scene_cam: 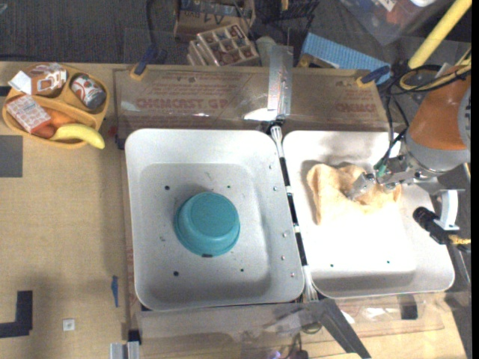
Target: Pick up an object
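Cloth (337, 188) of a pale tan or peach colour lies crumpled in the right bin (374, 271), in its upper half and toward the wall that the two bins share. Its left part spreads flat in a rough triangle with a point running down toward the bin's middle, while its right part is bunched and creased into darker, orange-tinged folds. The gripper (367, 185) is down on that bunched right part, its metal tip touching the fabric, and the folds seem gathered up around it; whether it is released or clenched on the cloth cannot be told from this slant. Behind it the arm (441, 129) comes in from the right, grey with its orange band showing above the wrist, and thin cables run down beside the wrist. The left bin (150, 163) holds a teal bowl (208, 224), turned upside down and sitting near the middle of the floor, well apart from the cloth. At the bench's far left corner a yellow tray (22, 122) carries a banana (78, 134) and a few small packets.
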